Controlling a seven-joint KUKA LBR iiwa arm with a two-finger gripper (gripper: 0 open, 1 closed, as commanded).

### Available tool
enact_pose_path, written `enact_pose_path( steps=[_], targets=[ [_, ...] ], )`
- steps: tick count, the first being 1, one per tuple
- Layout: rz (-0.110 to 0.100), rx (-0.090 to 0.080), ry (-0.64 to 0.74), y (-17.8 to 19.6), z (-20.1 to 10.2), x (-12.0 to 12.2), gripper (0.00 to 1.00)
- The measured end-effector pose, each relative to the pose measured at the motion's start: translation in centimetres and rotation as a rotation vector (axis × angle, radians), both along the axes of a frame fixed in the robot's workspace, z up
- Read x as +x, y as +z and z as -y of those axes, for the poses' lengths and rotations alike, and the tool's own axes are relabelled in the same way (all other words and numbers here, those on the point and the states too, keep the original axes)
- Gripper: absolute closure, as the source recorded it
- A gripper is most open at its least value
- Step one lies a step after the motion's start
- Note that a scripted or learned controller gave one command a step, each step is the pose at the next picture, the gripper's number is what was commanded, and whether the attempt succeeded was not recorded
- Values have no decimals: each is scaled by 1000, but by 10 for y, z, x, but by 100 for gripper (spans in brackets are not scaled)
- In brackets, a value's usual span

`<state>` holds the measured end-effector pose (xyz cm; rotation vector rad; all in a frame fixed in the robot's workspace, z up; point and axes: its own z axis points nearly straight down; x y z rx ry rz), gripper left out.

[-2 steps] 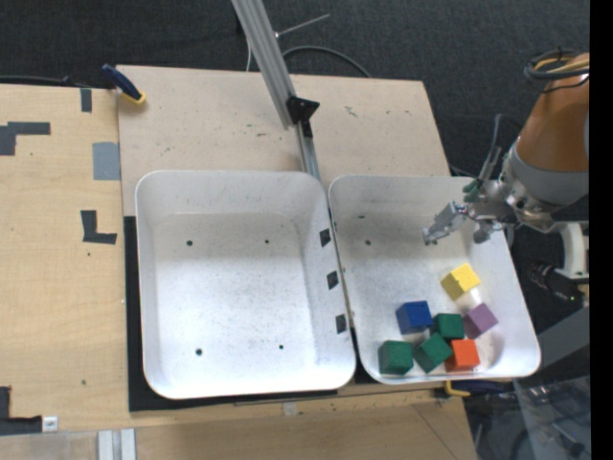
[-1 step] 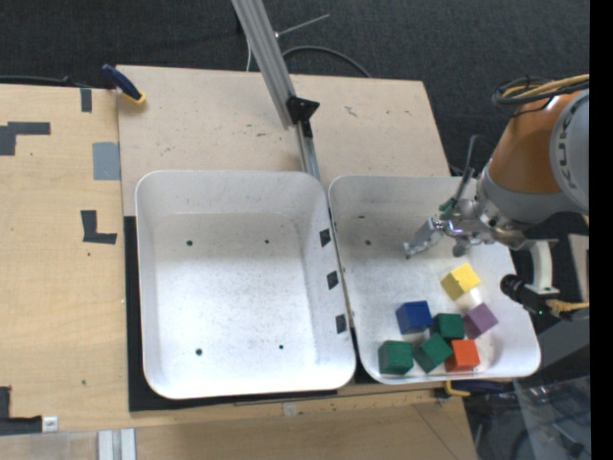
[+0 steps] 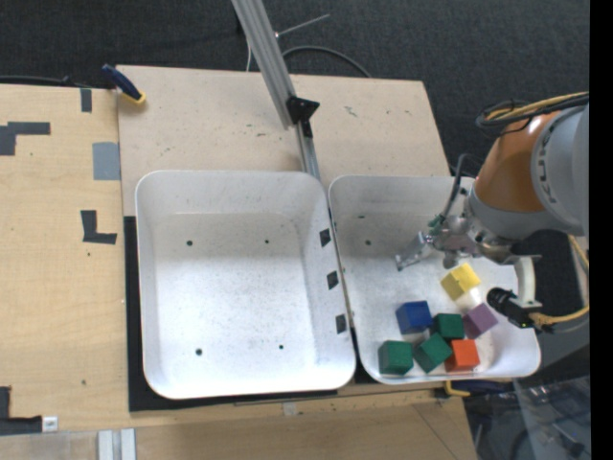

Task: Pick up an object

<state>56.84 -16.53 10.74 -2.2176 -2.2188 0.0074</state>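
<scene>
Several small blocks lie in the near right corner of the right bin (image 3: 374,199): a yellow block (image 3: 461,281), a purple block (image 3: 480,318), a blue block (image 3: 414,315), three green blocks (image 3: 396,356), and an orange block (image 3: 464,354). My gripper (image 3: 420,252) hangs over the middle of the right bin, up and left of the yellow block, fingers pointing left. I see nothing between its fingers.
The left bin (image 3: 153,209) sits beside the right one, with black clips along their shared wall. A metal rail (image 3: 268,46) slants down from the top toward the bins. A blue and yellow object (image 3: 124,82) lies on the bench at far left.
</scene>
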Motion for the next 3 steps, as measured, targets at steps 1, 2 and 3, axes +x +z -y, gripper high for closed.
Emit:
enact_pose_path(
  steps=[1,2,3],
  targets=[
    [3,1,2,13,-1,1,100],
    [11,-1,1,75,-5,-1,100],
    [12,-2,1,136,-8,-6,100]
  ],
)
